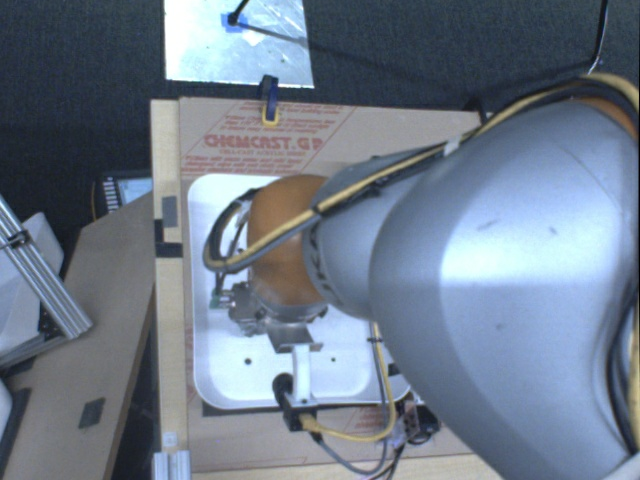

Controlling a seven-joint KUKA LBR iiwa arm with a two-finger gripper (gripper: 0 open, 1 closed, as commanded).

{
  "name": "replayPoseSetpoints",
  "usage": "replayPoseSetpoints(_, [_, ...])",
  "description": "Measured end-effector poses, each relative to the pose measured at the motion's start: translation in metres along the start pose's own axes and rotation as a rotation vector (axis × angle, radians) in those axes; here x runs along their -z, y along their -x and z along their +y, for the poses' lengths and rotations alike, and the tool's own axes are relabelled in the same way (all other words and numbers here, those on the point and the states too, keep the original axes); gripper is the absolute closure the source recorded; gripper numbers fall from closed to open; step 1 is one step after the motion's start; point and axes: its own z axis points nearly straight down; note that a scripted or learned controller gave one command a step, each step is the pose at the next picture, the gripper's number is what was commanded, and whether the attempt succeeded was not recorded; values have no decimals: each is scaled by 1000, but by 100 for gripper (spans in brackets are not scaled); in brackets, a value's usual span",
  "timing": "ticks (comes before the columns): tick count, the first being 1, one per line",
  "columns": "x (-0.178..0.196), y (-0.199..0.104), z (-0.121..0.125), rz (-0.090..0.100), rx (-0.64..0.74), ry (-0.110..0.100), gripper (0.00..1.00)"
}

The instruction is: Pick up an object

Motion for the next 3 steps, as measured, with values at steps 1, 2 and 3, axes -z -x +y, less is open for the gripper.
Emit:
replayPoseSetpoints(1, [137, 35, -10, 1, -1, 10, 100])
replayPoseSetpoints(2, [252, 38, 27, 1, 5, 14, 100])
replayPoseSetpoints(3, [311, 30, 168, 0, 5, 18, 100])
